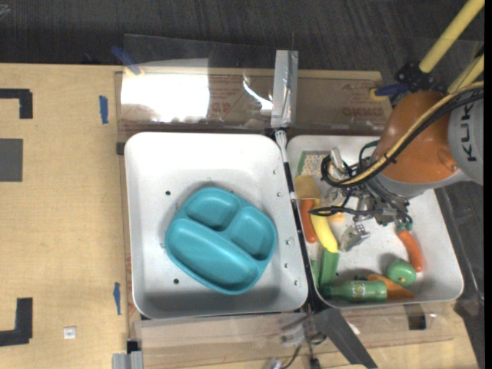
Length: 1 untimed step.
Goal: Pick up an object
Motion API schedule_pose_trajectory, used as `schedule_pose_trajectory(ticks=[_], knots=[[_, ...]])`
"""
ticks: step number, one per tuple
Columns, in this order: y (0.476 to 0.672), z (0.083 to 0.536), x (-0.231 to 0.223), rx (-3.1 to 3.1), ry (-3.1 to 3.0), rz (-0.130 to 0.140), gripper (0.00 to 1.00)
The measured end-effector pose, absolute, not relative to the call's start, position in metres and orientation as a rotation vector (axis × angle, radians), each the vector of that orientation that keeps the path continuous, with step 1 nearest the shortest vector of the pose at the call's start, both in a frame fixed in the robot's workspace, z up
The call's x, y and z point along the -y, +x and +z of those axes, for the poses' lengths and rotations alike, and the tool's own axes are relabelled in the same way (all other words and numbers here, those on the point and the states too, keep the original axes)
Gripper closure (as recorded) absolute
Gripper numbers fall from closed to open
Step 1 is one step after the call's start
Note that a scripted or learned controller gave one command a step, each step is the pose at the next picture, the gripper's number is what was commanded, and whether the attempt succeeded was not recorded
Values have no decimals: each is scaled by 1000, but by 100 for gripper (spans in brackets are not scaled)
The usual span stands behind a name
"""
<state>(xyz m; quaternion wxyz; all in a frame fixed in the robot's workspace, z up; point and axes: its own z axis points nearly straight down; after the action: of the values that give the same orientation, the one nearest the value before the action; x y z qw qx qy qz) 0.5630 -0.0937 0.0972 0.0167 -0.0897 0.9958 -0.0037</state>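
At the centre of the frame, two shallow white bins sit side by side on the worktop (54,206), which is a tan board marked with black corner brackets and small blue tape tabs. The left bin (146,167) holds one item: a teal divided tray (221,238) with three compartments, lying slightly askew on the bin floor. The right bin (446,275) holds the loose objects. Along its left wall, from top to bottom, lie a tan piece (307,186), an orange carrot-like piece (308,215), a yellow banana-shaped piece (327,235) and a green stick-shaped piece (329,266). Across the lower edge lies a green bottle-shaped item (358,290), touching an orange piece (388,285) and a round green item (401,271). A second orange carrot-like piece (412,250) lies toward the right wall, apart from the rest. The arm (419,141) enters from the upper right of the frame, its orange band above the right bin, with black and yellow cables looped beneath it. The gripper (355,233) hangs low over the middle of the right bin, just beside the banana-shaped piece; whether the jaws are open or closed cannot be told, and no object is seen between them. A clear plastic sheet (200,91) and a grey upright bracket (284,87) stand behind the bins at the top of the frame.
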Motion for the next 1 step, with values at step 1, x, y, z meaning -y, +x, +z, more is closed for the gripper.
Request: schedule_pose_trajectory(ticks=[1], knots=[[570,96,96,-3089,-410,-13,0]])
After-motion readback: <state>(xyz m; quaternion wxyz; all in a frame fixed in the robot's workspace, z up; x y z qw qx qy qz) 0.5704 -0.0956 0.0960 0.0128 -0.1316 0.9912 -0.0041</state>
